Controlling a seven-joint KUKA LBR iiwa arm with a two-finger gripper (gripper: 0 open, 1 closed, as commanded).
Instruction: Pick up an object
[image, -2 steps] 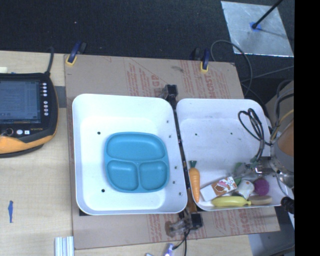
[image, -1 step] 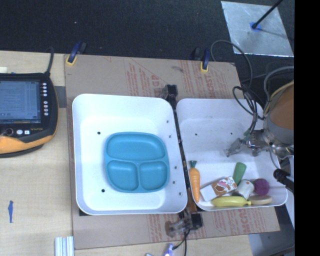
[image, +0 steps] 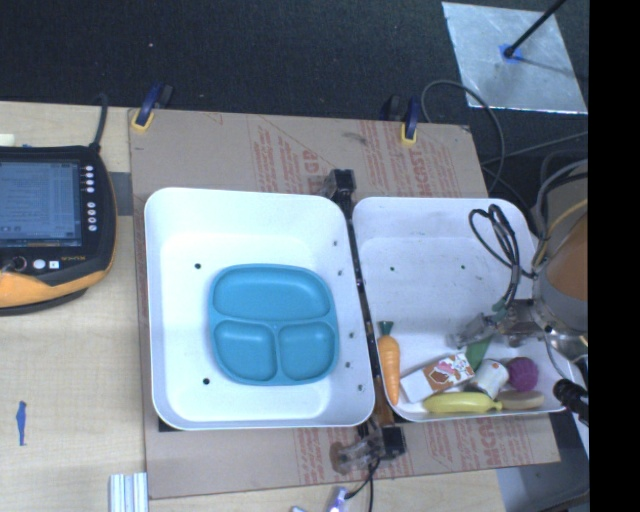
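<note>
Reaching in: the arm (image: 562, 262) enters from the right edge of the frame, over the right bin (image: 420, 235).
Gripper (image: 492, 328): low over the right bin's lower right part, above the toy pile; whether it grips anything cannot be told.
Objects: a carrot (image: 389, 366), banana (image: 462, 403), small carton (image: 448, 372), white cup (image: 490, 378) and purple ball (image: 522, 374) crowd the right bin's lower edge.
Left bin (image: 175, 300): a blue divided plate (image: 273, 322) lies at its centre.
Far left: a handheld control pendant (image: 50, 225) on the bench.
</note>
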